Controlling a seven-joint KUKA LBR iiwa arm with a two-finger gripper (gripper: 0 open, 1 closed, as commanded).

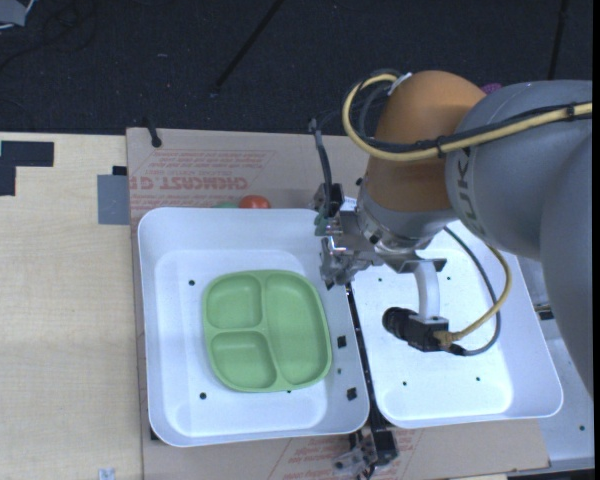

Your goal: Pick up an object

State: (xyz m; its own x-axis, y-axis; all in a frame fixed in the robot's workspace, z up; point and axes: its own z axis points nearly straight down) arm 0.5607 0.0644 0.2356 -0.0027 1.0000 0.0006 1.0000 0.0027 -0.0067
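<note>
A light green plate (266, 329) with three compartments lies flat in the left white bin (170, 268). My gripper (333, 264) hangs over the seam between the two bins, just off the plate's upper right corner. The arm's grey body and orange band (425, 133) cover most of the wrist from above. A small red-orange object (254, 203) peeks over the far rim of the left bin, outside it.
The right white bin (480, 388) lies under the arm; a black cable connector (412, 328) and a yellow hose hang above its floor. Cardboard lies beneath both bins. A wooden benchtop (50, 318) stretches to the left.
</note>
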